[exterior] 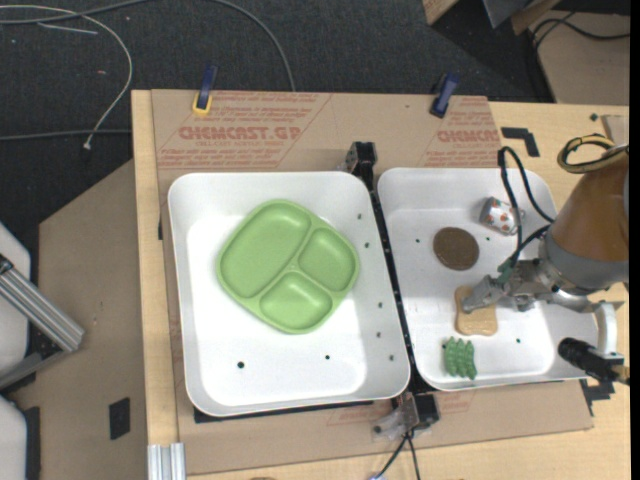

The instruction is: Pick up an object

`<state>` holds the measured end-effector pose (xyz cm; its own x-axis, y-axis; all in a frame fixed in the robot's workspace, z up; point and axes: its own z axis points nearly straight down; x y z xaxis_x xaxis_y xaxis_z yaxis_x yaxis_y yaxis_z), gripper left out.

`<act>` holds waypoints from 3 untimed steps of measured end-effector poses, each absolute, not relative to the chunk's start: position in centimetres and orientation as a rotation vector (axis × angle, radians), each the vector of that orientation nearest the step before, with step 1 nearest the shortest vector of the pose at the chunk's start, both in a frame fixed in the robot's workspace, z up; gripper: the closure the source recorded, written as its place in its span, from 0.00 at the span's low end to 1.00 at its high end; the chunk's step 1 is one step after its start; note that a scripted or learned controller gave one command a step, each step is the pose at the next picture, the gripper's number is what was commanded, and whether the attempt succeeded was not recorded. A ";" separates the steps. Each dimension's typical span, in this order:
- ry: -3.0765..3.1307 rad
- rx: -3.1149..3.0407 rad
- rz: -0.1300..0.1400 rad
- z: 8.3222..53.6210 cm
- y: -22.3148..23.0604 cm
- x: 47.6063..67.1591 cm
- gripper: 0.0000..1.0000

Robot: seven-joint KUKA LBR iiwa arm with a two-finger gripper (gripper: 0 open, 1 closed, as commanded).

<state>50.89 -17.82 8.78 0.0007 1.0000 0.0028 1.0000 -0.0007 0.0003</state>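
- Dark carpet w/ loose cables lies behind a cardboard-topped bench (pixel 300 128); blue clamps (pixel 206 88) sit on its far edge.
- Two white bins side by side: left bin (pixel 200 348), right bin (pixel 420 268), black clips at the seam between them.
- Left bin: green 3-compartment plate (pixel 287 265), turned diagonal, roughly centre.
- Right bin: brown round disc (pixel 456 248) mid-bin; small silver/orange obj (pixel 497 214) just beyond it, far right; tan toast-like piece (pixel 477 316) nearer; green spiky obj (pixel 460 357) at near edge, just beside the tan piece.
- Arm (pixel 595 228) enters from right, orange band over grey wrist.
- Gripper (pixel 492 296) low over right bin, tips right at the tan piece's far edge, prob touching; can't tell if the pincer is spread or pressed together, or if it's pinching anything.
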 end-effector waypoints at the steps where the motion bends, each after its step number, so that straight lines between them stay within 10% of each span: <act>1: -2.226 -2.224 -0.011 10.0 -17.7 51.1 1.00; 3: -2.229 -2.224 -0.006 20.3 -18.1 52.2 1.00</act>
